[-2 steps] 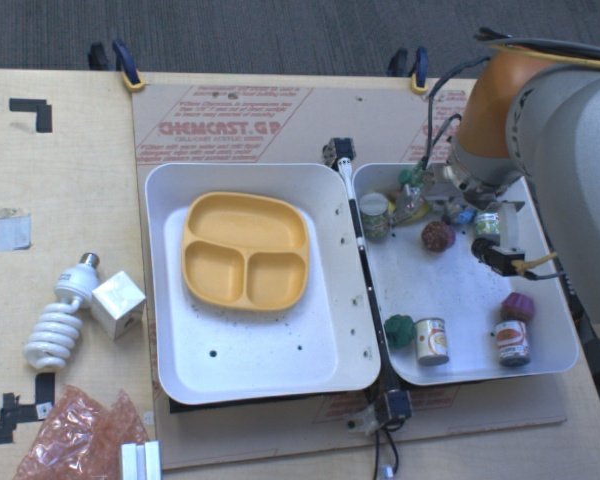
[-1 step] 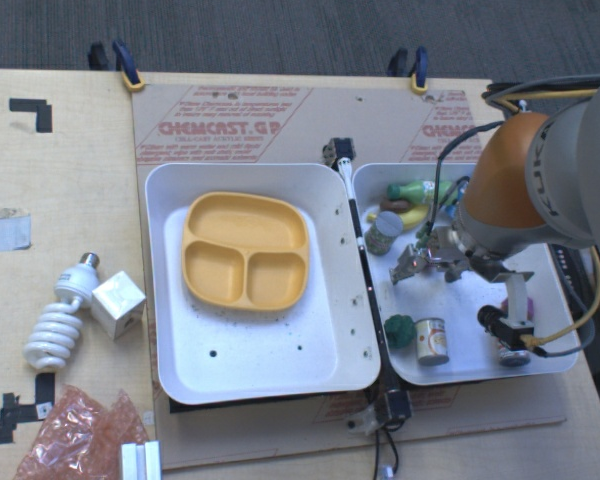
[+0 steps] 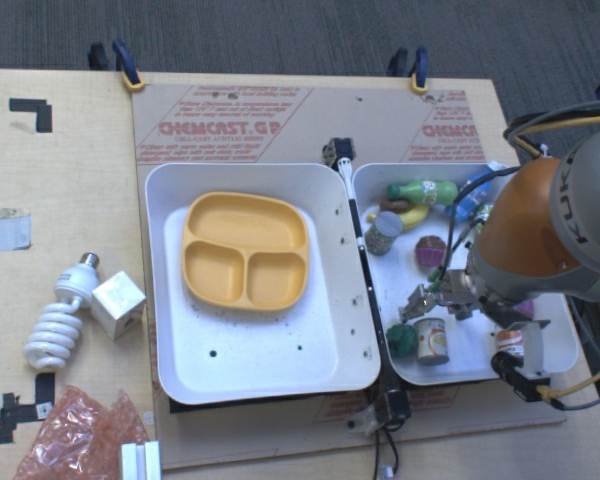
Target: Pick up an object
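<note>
Over the right-hand white bin (image 3: 570, 353) the grey arm (image 3: 540, 233) reaches in, its orange band facing the camera and part of the "KUKA" lettering readable on the grey housing at the frame's right edge. Its end effector (image 3: 427, 303) hangs low at the bin's near left part, just above a small can (image 3: 432, 340) with a light label; whether it is open or closed cannot be told from this angle, and nothing is seen held in it. Just left of the can lies a dark green lump (image 3: 401, 339). Farther back in the same bin sit a grey cylinder (image 3: 383, 235), a maroon object (image 3: 430, 251), a yellow banana-like piece (image 3: 416, 216) and a green bottle (image 3: 425, 190) lying on its side. A white item with an orange-red label (image 3: 512, 344) lies near the bin's front right; its print is too small to read.

In the left bin (image 3: 180, 368) rests a yellow divided tray (image 3: 246, 250) with three compartments. Under both bins a brown sheet (image 3: 230, 123) on the surface carries red print reading "CHEMCAST G P", repeated in part at the right. Off to the left lie a white spiral light bulb (image 3: 60, 318), a white cube (image 3: 118, 303) touching it, and crumpled pinkish wrap (image 3: 75, 433).
</note>
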`<state>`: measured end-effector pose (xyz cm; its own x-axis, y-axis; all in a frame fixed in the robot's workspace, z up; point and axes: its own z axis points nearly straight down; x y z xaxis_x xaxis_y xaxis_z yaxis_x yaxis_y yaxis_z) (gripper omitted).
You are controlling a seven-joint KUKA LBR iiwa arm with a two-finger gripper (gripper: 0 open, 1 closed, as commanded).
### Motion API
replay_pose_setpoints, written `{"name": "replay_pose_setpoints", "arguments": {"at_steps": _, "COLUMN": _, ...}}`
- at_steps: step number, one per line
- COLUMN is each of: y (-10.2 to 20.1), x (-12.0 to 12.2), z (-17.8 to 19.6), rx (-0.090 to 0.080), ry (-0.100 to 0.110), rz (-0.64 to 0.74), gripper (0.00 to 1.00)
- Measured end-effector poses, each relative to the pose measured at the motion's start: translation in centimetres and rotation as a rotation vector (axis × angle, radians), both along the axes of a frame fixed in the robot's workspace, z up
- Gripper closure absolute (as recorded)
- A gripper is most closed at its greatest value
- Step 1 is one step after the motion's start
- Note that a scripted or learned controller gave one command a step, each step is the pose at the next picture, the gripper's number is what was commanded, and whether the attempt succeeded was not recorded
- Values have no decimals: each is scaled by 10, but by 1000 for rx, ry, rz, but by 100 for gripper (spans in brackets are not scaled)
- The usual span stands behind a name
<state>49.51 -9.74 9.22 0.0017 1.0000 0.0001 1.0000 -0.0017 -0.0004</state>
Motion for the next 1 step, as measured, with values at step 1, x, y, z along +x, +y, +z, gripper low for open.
{"name": "replay_pose_setpoints", "arguments": {"at_steps": 1, "y": -4, "x": 40, "z": 0, "rx": -1, "ry": -2, "rz": 1, "gripper": 0}}
